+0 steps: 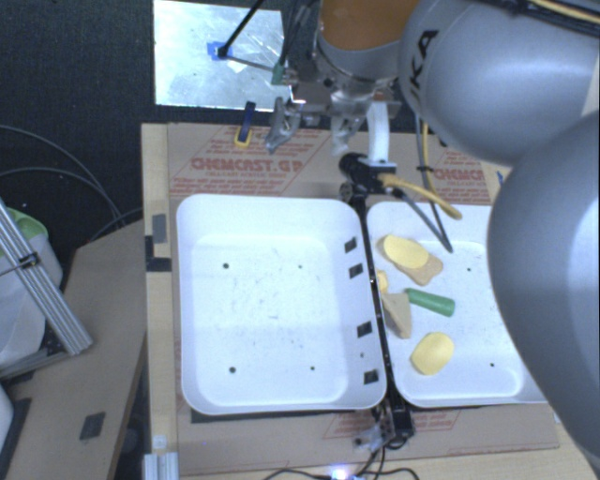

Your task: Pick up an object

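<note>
Bench: cardboard sheet (281, 167) is carrying two white bins.
Right bin (487, 380): is holding a yellow disc (432, 352), a green cylinder (429, 301), and tan pieces; likely light, rigid, graspable across widths.
Gripper (309, 131): is hovering beyond bins, finger state indeterminate.

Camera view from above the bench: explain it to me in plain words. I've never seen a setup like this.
The big grey shape on the right is a robot arm with an orange band near its wrist. One fixed camera looks down at a slant on a bench. At the arm's end sits a two-finger gripper, hanging above the bins' far edge with nothing visible between its fingers. Below lie two shallow white bins side by side. The right bin holds small items: a yellow piece on a tan one, a green cylinder, a tan wedge and a yellow disc. The left bin shows bare white floor. The job is picking one object up; none is held yet.
</note>
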`<state>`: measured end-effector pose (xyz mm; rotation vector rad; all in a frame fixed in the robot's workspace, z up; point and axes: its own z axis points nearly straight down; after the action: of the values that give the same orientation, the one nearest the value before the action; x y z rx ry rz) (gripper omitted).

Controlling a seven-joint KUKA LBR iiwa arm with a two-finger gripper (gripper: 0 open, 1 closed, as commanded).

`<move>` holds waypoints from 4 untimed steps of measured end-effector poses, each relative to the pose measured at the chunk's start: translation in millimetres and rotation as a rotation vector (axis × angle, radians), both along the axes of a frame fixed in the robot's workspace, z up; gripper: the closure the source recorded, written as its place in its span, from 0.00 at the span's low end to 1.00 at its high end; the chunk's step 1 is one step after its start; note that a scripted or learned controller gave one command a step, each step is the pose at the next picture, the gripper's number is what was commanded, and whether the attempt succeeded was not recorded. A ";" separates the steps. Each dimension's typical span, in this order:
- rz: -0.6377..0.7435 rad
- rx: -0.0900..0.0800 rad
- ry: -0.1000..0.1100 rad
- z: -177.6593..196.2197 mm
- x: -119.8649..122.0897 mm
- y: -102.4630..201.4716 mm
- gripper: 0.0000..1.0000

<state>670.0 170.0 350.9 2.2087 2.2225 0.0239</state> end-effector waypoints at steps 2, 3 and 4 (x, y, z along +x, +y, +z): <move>-0.005 -0.009 0.029 -160.7 -55.1 37.1 0.00; -0.001 -0.001 0.007 -85.6 -21.6 66.2 0.00; -0.001 -0.001 0.009 -0.9 -53.5 64.8 0.00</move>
<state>616.5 234.7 350.0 2.2138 2.2258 0.0132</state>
